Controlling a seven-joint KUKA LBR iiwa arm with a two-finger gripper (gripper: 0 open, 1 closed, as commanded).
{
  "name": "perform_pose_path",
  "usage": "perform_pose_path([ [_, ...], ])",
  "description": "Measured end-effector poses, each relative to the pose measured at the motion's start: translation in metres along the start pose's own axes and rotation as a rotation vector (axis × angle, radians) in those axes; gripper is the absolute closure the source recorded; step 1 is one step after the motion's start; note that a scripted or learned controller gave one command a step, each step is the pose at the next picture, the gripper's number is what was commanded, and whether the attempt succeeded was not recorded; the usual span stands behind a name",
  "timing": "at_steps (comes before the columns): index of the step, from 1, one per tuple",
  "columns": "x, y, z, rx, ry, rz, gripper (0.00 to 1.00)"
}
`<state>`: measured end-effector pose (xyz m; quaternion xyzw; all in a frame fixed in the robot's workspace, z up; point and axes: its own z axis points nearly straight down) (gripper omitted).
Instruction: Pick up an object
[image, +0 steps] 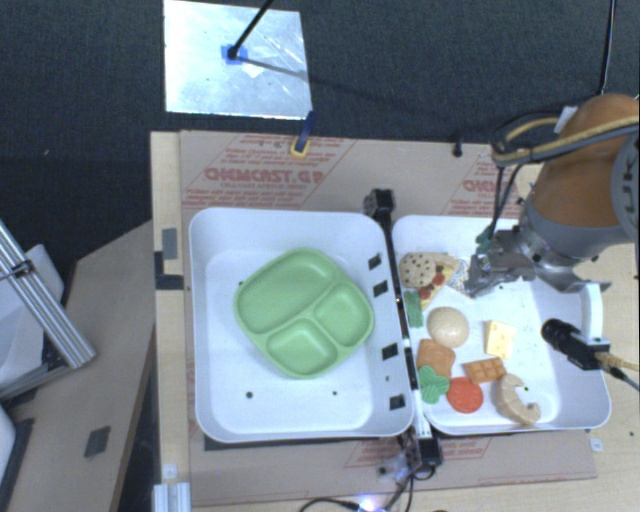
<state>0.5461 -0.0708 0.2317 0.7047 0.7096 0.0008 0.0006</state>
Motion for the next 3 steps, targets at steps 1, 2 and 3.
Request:
perform_pose_path([
  [1,-0.004,-0.016,0.013,0.002,-0.001,0.006,1.0],
  [2,-0.001,-0.005,-0.003,-0.001,0.0,0.002,1.0],
  [3,-0.006,-0.006,-0.002,0.0,0.0,0.005,1.0],
])
